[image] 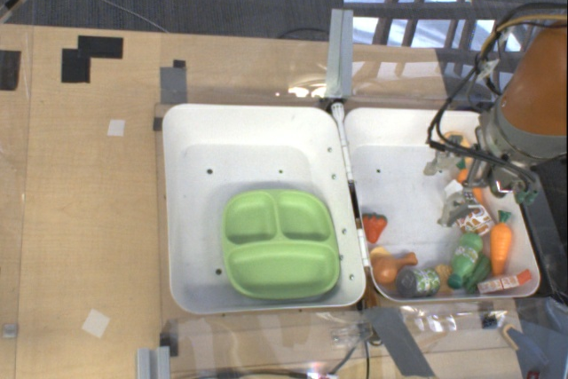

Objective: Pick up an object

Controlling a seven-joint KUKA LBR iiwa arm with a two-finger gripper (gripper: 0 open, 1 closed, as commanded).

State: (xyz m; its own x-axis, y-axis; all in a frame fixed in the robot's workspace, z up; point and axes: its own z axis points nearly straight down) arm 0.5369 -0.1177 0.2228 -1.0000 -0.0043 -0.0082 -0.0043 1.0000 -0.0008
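Finger state: cannot be determined; the gripper [468, 198], at right of frame in the right bin [399, 157], is blurred. It appears positioned just above the toy food heaped in the lower right corner, beside the carrot [501, 245]. Green divided plate [280, 242] occupies the left bin [248, 133].

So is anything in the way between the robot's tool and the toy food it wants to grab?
Nothing visible blocks it. The tool hangs right over the pile of toy food in the right bin, just above the carrot and the green bottle. The pieces are crowded together, though.
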